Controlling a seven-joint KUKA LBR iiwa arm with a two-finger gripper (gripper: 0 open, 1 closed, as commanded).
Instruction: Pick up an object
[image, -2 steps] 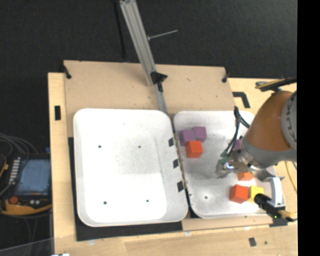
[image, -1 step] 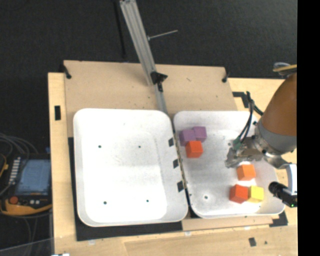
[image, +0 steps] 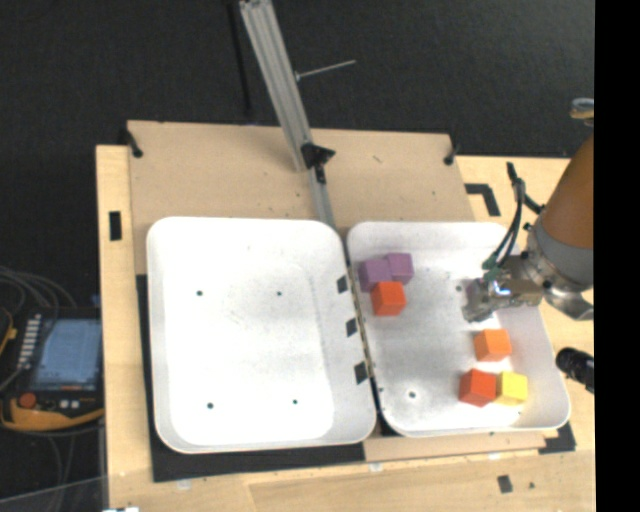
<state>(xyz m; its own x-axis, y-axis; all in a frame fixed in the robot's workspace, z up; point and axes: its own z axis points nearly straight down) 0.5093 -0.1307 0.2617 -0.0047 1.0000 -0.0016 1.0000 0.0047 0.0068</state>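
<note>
At the far left edge of the frame a handheld control pendant (image: 52, 365) with a bluish screen and orange trim sits among dark cables; no writing on it can be read. Right of it lies the table (image: 118, 300), a pale wooden board with a tan sheet over its upper part. The left bin (image: 250, 330) is a shallow white tray of smooth plastic with rounded corners, dotted with four small dark marks. A thin grey metal rail (image: 285, 95) slants down from the top of the frame to the seam between the two bins.

The right bin (image: 430, 255) (same white plastic, same rounded shape) carries the blocks. Near its upper left sit two purple cubes (image: 387, 269) touching each other, with an orange-red cube (image: 389, 298) just below them. Toward the lower right lie an orange cube (image: 492, 344), then a red-orange cube (image: 479, 386) touching a yellow cube (image: 514, 387). All look like matte, plain-faced blocks.

The gripper (image: 483, 300), shiny metal, hangs just above the orange cube in the frame, with no block seen between its fingers; whether they are open or closed I cannot tell. The arm's orange band (image: 577, 205) is at the right edge.
</note>
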